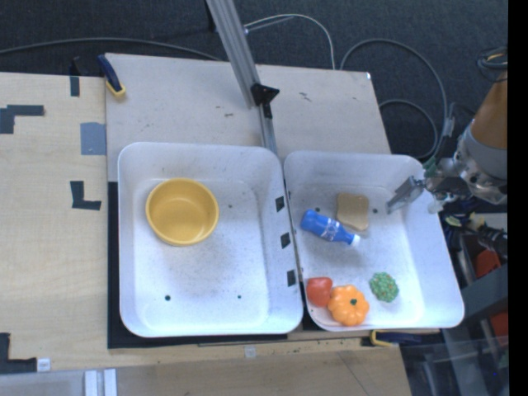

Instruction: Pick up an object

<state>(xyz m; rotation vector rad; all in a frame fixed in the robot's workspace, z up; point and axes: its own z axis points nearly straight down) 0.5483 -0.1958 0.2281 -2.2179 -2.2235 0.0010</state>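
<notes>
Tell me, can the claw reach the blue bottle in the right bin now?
Probably yes. The claw hangs over the right bin's far right side, and the blue bottle lies uncovered, with only the tan block close beside it.

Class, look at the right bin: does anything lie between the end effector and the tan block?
Nothing visible does. The end effector hangs over the right bin's upper right part, with bare white floor between it and the tan block. The blue bottle lies beyond the block, on its far side.

yellow bowl point(182, 211), blue bottle point(327, 228), orange pumpkin point(348, 304)
</notes>
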